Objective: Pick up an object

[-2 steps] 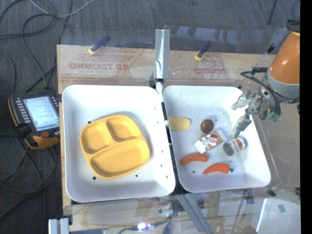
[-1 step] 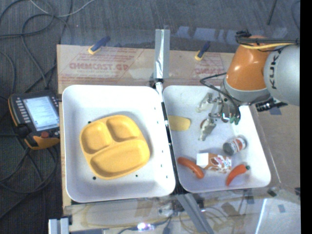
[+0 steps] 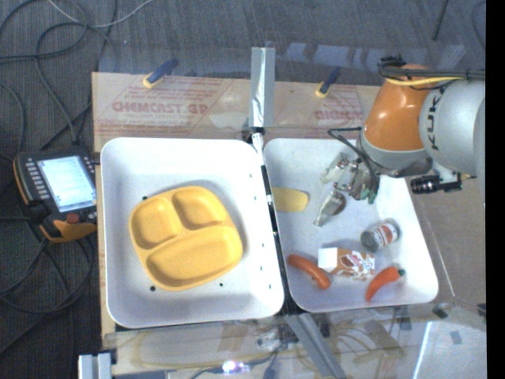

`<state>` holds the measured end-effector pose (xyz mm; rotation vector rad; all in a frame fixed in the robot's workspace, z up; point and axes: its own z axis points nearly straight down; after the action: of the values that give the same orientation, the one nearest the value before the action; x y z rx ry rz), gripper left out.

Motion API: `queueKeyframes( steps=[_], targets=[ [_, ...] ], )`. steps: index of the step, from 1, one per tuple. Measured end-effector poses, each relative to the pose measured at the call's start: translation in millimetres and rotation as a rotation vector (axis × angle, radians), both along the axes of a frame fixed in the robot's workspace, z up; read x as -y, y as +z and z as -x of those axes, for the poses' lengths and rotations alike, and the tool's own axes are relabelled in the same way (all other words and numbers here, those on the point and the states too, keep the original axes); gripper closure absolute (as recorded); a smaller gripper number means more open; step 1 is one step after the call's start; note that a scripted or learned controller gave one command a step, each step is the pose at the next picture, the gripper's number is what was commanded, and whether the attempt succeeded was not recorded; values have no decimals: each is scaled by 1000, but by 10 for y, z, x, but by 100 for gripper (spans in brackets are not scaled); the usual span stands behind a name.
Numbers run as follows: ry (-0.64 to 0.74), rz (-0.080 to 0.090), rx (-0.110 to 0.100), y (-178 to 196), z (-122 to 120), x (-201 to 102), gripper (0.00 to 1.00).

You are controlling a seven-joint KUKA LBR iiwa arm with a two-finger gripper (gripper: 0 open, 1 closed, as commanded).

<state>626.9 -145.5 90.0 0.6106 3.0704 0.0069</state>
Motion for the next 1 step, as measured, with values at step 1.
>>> queueKeyframes(
  steps=[1],
  targets=[
    [-368,-5,-15,4,-286,315,0]
  ],
)
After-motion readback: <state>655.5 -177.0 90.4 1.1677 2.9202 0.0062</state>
